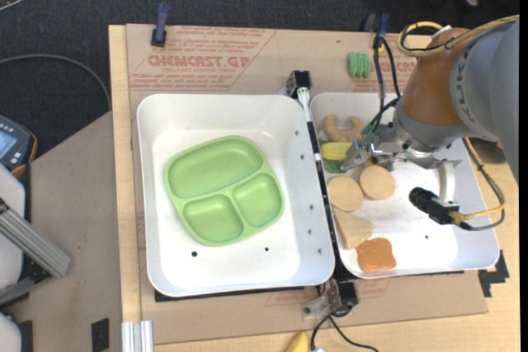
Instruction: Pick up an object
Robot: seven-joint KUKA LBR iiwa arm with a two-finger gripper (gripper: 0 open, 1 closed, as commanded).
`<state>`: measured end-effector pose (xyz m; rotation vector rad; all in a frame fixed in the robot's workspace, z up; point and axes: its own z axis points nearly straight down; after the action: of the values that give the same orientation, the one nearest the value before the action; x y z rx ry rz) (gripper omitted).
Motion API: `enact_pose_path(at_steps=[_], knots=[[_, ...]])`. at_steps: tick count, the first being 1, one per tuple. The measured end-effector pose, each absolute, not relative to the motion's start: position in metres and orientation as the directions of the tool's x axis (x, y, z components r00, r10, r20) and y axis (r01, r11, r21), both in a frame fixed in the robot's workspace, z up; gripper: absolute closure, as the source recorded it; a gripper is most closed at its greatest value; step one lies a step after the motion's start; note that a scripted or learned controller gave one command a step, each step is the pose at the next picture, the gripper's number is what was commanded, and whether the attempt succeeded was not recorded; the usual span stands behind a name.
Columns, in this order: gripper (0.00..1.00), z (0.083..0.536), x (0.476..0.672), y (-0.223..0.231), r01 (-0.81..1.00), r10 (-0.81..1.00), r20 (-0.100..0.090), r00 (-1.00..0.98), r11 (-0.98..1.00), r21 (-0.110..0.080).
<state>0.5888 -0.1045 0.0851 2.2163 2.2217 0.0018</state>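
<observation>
The right bin [462, 255] holds several toy foods. A lumpy tan piece [341, 128] lies at its far left, with a yellow piece [335, 151] just in front of it. Two round tan discs [345, 194] [379, 182] sit in the middle. A pale wedge [355, 228] and an orange square [376, 255] lie near the front. My gripper [363, 156] hangs low over the bin, right beside the yellow piece and just behind the discs. Nothing visibly sits in its grasp.
The left bin [157, 202] carries a green divided plate [224, 189]. A small green ribbed object [358, 64] rests on the bench behind the right bin. Blue clamps [159, 23] [379, 25] stand at the board's far edge.
</observation>
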Motion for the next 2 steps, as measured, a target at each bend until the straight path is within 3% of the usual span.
enact_pose_path(at_steps=[2], knots=[[0.0,0.085,0.492,-0.103,1.0,1.0,0.001,0.001,-0.001,-0.004]])
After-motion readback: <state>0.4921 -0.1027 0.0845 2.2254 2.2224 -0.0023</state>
